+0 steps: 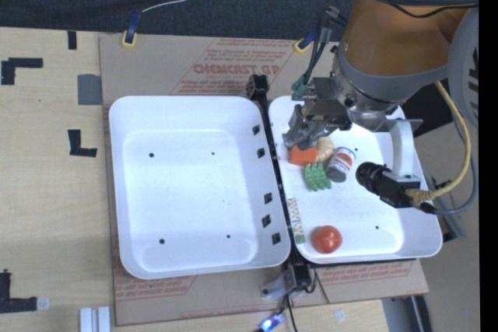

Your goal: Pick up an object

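Observation:
My gripper (305,138) hangs low over the back left part of the right bin (405,245), under the big orange wrist band. Its tips stand right at an orange block (303,155) and a pale object (324,145) beside it. A green studded piece (316,177) lies just in front of them, with a small can (340,164) showing a red and white label to its right. A red ball (327,238) rests near the bin's front edge. Nothing can be made out held between the tips from this angle.
The left bin (187,183) sits next to the right one, joined by a black hinge strip (268,167). A black cylinder with a cable (385,183) juts over the right bin. Both bins rest on a cardboard sheet (226,66).

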You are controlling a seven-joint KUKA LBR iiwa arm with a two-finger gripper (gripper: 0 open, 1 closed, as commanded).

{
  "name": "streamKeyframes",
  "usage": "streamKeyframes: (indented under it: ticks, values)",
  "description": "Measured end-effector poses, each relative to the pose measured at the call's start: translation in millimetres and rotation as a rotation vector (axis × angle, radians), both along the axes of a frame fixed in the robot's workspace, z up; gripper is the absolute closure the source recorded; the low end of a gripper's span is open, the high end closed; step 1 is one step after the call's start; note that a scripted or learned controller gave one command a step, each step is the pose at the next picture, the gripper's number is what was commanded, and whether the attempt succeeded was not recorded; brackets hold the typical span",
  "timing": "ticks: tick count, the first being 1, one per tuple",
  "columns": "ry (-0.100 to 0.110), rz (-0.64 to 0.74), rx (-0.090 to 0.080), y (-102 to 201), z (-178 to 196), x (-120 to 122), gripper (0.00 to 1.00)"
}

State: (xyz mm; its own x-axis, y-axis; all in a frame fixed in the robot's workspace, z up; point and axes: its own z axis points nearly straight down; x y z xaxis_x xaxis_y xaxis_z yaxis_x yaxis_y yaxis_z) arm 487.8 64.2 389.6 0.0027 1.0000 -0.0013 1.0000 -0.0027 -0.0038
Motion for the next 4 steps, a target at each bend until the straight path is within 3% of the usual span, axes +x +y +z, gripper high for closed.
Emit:
streamKeyframes:
  ticks: [1, 2, 3, 4]
  values:
    - [-0.008, 0.01, 0.003, 53.2, 56.8, -4.1, 1.0]
    - [-0.004, 0.007, 0.001, 81.4, 61.6, -4.2, 1.0]
    - [-0.004, 0.003, 0.001, 58.0, 65.4, -4.0, 1.0]
    - [-0.008, 0.006, 0.003, 79.9, 119.4, -3.9, 1.0]
